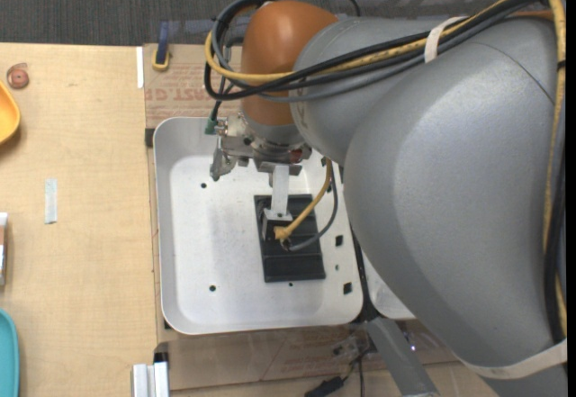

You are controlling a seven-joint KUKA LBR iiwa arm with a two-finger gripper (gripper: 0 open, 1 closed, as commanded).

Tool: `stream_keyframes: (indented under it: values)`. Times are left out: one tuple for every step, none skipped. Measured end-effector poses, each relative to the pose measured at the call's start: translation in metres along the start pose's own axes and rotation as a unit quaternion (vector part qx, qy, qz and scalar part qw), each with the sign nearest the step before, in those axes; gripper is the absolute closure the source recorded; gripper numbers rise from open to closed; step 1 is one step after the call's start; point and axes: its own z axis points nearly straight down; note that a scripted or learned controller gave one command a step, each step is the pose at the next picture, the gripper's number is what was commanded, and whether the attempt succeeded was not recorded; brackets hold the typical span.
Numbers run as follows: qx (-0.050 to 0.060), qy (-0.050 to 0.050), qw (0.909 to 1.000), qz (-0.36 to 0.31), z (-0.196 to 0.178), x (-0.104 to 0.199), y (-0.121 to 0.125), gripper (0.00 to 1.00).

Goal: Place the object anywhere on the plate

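While above one white bin, one gripper.

Faint red printed letters cross the cardboard beside the white bin, too cut off to read.

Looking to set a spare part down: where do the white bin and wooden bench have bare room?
The white bin is bare along its left and near walls, clear of the arm. The bench is bare between the grey strip and the bin. The bin's right side is crowded under the arm.
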Motion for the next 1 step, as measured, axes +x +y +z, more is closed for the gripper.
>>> stream_keyframes:
  values:
    - [0.000,0.000,0.9995,-0.032,0.0405,0.0290,0.0317,0.00]
